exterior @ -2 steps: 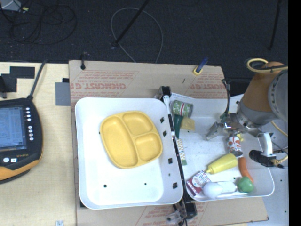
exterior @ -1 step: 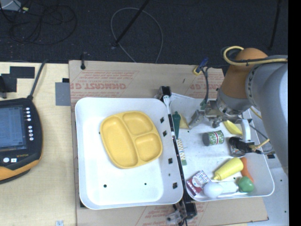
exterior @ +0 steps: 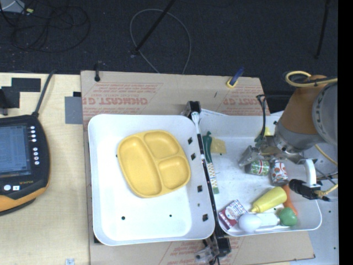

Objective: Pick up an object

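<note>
Cardboard-backed right bin [exterior: 237, 148] is reached by the gripper [exterior: 255, 158] at centre right; nothing is lifted yet, claw state undeterminable.

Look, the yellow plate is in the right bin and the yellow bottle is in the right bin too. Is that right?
Not quite. The camera view shows the yellow plate in the left bin, not the right one. The yellow bottle is in the right bin, as you said.

The arm [exterior: 317, 112] runs off the frame at three o'clock and hides the right bin's [exterior: 231, 148] far corner; the gripper [exterior: 259, 158] blurs into cluttered items, its fingers too small to read
</note>
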### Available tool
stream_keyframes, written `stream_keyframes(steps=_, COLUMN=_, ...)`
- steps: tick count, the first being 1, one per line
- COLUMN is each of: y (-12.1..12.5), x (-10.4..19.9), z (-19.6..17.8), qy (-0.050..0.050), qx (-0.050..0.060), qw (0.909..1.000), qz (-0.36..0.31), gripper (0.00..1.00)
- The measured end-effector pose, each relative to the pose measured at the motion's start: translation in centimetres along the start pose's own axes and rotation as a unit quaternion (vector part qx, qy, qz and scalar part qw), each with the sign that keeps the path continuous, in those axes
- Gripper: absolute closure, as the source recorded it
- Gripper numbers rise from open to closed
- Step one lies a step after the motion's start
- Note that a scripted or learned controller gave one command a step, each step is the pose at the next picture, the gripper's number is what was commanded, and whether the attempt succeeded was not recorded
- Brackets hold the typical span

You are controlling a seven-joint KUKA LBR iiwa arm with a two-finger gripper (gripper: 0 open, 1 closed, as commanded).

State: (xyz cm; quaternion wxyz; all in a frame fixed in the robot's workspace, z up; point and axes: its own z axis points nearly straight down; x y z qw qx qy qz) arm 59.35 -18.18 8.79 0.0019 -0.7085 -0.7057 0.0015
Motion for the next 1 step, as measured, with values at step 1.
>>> stream_keyframes(steps=1, y=0.22, x=0.09, z=-1.07, qy=0.001, qx=-0.001, qw=1.0000, qz=-0.001, gripper=1.00)
